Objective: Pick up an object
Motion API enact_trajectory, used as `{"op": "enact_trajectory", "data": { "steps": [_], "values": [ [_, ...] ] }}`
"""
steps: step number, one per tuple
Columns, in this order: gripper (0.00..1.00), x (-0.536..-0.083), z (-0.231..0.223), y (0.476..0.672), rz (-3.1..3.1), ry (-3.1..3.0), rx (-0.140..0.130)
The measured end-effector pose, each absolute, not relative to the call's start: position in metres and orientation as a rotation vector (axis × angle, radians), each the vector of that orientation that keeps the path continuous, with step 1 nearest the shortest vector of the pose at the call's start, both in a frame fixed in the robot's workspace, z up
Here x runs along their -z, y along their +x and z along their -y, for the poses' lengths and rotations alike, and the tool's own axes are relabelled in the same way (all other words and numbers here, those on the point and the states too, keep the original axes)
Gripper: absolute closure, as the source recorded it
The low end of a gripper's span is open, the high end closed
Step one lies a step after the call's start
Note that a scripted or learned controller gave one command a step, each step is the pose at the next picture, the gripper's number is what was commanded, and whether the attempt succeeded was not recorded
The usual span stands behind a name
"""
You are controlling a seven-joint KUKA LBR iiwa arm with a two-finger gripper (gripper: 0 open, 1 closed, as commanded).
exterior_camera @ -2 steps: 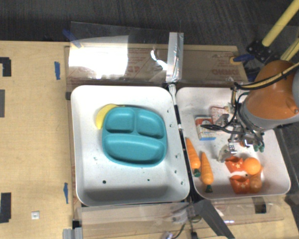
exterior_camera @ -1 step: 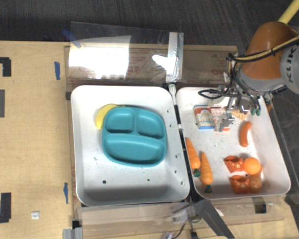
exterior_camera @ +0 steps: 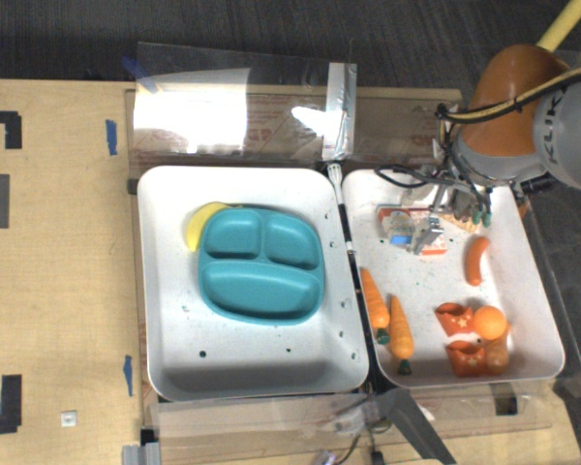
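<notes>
End effector [exterior_camera: 428,232] low in your right bin [exterior_camera: 537,303], far corner.

You can't tell from here how its grip stands; wires and blur hide the tip and whatever sits beneath. A sausage [exterior_camera: 476,260] lies just beside it, two carrots [exterior_camera: 387,316] and an orange ball [exterior_camera: 490,323] nearer you. Left bin [exterior_camera: 165,289]: a teal plate [exterior_camera: 261,263] half covers something yellow [exterior_camera: 201,221].

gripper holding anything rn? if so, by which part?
Cannot tell. The gripper is low in the right bin, over a small blurred item, but a hold isn't visible; the sausage lies apart.
</notes>
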State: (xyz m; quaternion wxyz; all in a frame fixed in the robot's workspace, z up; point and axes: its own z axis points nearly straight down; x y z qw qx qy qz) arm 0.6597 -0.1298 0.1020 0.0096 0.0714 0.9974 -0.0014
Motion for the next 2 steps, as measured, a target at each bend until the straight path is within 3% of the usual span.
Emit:
{"op": "enact_trajectory", "data": {
  "steps": [1,2],
  "values": [
    [0.00,-0.089,0.126,0.661,-3.124,0.367,0.000],
    [1.00,-0.114,0.127,0.673,-3.078,0.362,0.002]
  ]
}}
